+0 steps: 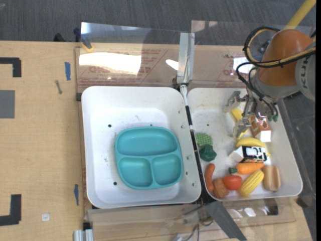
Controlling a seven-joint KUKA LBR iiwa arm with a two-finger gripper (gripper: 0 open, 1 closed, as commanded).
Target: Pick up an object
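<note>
Arm's gripper (244, 115) is down in the right bin (293, 154), fingers spread partway around a small yellow piece (236, 114), not clamped from what I see. The other toy food is heaped near the front; the teal tray (149, 157) has the left bin to itself.

Two white bins (95, 149) sit left of and below the gripper (244, 115), one holding a single teal tray (148, 156), the other one banana (250, 142), one carrot (249, 167), one corn cob (252, 182), one tomato (232, 182) and one broccoli (206, 151).
</note>
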